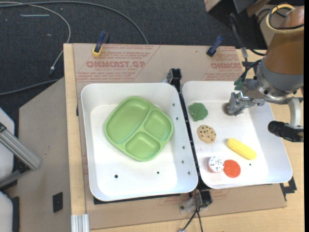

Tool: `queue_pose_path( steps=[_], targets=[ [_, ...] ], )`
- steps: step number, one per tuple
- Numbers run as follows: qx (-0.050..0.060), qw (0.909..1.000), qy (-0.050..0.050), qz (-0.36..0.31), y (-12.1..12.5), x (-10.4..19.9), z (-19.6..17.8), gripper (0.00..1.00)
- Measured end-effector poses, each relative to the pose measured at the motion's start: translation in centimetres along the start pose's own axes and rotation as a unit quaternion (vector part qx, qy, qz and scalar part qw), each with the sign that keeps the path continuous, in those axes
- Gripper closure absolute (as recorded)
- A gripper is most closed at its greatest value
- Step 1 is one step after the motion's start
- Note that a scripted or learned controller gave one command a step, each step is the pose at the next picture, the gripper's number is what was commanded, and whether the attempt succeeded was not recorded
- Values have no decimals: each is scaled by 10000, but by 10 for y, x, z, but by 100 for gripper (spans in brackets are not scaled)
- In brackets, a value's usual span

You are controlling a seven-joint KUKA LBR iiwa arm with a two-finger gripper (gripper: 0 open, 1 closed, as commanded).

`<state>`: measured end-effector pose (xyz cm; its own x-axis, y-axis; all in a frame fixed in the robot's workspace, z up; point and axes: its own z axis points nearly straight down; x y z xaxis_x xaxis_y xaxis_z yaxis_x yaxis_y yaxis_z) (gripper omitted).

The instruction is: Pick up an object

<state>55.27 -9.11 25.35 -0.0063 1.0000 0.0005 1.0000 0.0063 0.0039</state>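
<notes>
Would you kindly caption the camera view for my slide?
End effector above the right bin near broccoli, cookie, banana; green tray in left bin.

A brown cardboard-topped bench (pixel 145 62) (printed with red lettering) carries two shallow white bins side by side, the left bin (pixel 94 144) and the right bin (pixel 270 163), their inner walls touching along a black seam. Blue clamps (pixel 100 41) grip the bench's far edge; dark carpet surrounds it.
</notes>
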Motion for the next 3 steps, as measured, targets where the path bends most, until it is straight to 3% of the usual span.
queue_pose_path(
  steps=[3],
  targets=[
    [7, 10000, 4, 1, 54, 157, -8, 100]
  ],
)
